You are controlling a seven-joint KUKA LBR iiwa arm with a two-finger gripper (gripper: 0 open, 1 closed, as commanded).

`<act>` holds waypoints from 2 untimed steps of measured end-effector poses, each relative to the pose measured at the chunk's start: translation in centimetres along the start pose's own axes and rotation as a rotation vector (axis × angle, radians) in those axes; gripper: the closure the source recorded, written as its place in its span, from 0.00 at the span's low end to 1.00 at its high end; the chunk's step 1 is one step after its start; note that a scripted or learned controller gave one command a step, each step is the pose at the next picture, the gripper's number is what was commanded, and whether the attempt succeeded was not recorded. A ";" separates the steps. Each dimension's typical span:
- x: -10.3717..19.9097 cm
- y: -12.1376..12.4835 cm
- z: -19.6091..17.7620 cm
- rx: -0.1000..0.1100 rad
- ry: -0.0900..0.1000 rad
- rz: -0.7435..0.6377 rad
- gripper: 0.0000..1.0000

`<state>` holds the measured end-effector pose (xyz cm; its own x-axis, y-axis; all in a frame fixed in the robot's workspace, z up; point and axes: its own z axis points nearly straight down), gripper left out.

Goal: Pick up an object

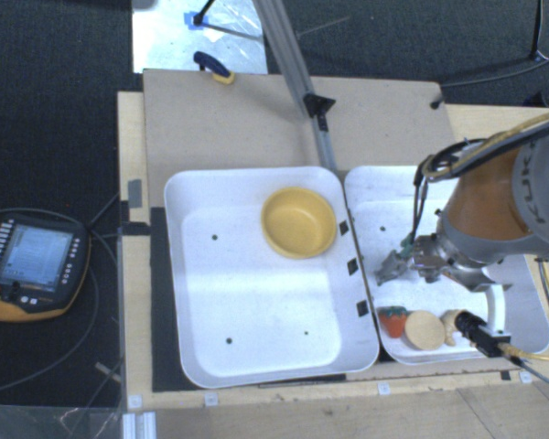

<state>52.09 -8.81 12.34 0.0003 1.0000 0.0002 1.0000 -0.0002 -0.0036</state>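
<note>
1. The tabletop (pixel 256 117) carries two shallow white bins side by side: the left bin (pixel 201 337) and the right bin (pixel 375 186).
2. A yellow bowl (pixel 298 222) sits upright in the left bin, near that bin's far right corner.
3. The grey arm (pixel 494 199), with its orange band, reaches over the right bin from the right side.
4. The tool (pixel 391 268) hangs over the middle of the right bin, close to that bin's left wall. Whether the tool is open or closed cannot be told from this view, and no object is seen in it.
5. A round tan wooden object (pixel 425 329) lies at the near edge of the right bin.
6. A small red-orange object (pixel 392 318) lies just beside the tan object, on its left.
7. A handheld control pendant (pixel 32 263) lies on the dark floor, well to the left of the left bin.
</note>
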 end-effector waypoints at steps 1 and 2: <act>0.0 0.1 -1.3 -0.005 0.000 0.000 1.00; -1.0 0.4 -6.4 -0.009 -0.001 0.000 1.00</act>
<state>52.50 -9.85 18.76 0.0003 1.0000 -0.0008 1.0000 -0.0003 0.0051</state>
